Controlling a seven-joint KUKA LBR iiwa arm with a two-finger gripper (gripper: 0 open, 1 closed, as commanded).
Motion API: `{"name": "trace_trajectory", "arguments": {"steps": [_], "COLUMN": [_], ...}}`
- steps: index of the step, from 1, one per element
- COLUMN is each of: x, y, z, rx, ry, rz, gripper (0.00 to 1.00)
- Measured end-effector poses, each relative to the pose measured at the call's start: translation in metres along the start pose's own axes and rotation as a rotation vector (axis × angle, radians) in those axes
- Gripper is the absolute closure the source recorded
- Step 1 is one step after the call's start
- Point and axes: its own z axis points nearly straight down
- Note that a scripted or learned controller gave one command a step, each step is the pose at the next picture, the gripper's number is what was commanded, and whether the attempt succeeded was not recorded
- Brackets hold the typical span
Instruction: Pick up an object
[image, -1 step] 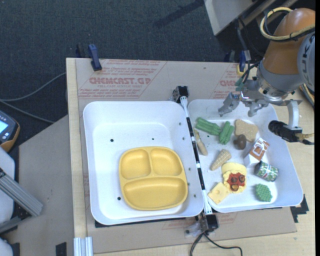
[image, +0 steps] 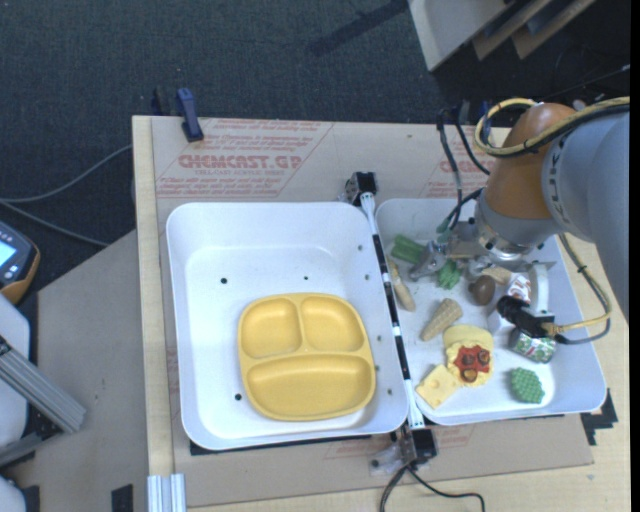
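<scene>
From the camera above, the arm (image: 560, 150) comes in from the right and hangs low over the right bin (image: 585, 385). That is where all the small toys sit, so it is the place to pick from. The gripper (image: 455, 262) is down among green pieces (image: 408, 247) near the top of that bin — I cannot tell how it is set or if it has anything. A corn piece (image: 441, 320), a cheese wedge (image: 437, 385) and a green bumpy toy (image: 526, 385) lie close together. The toys are crowded, and the bin walls are near. The left bin (image: 200, 240) has a yellow tray (image: 305, 357) — with lots of open floor around it.
</scene>
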Motion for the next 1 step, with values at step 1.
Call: {"name": "trace_trajectory", "arguments": {"steps": [1], "x": [-0.0003], "y": [0.0033], "z": [-0.0177], "rx": [-0.011], "ry": [-0.002], "rz": [0.0], "gripper": [1.0]}}
